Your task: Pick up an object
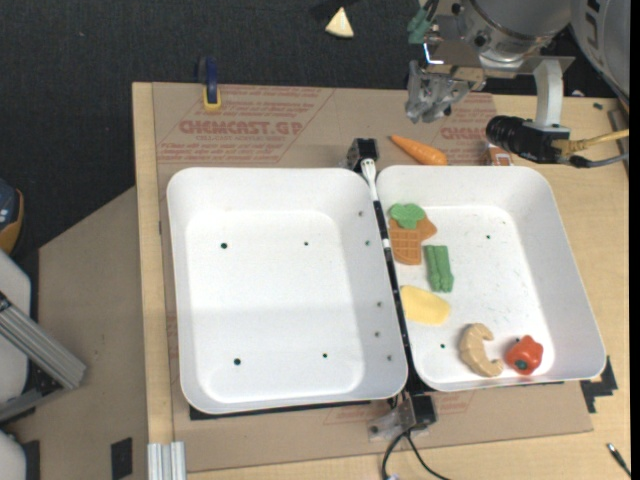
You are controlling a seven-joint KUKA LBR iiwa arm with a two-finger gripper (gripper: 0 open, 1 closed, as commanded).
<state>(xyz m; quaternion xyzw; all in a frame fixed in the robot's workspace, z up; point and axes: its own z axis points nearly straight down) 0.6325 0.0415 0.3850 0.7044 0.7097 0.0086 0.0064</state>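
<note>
Gripper (432, 103) hangs high over the counter's far edge, beyond the right bin's (560, 218) far rim, nothing between its fingers; how wide they stand, I cannot tell from this angle. Candidates sit in the right bin: green leaf (405, 213) and waffle (410, 241) touching near the left wall, green block (438, 267) just beside them, yellow piece (425, 306) below, croissant (479, 349) and red pepper (524, 354) at the near rim. A carrot (418, 150) lies outside on the counter, just below the gripper. Risk, I'd say: the crowded left cluster invites a two-item pinch or a glancing slip, and flat pieces may skid against the wall.
</note>
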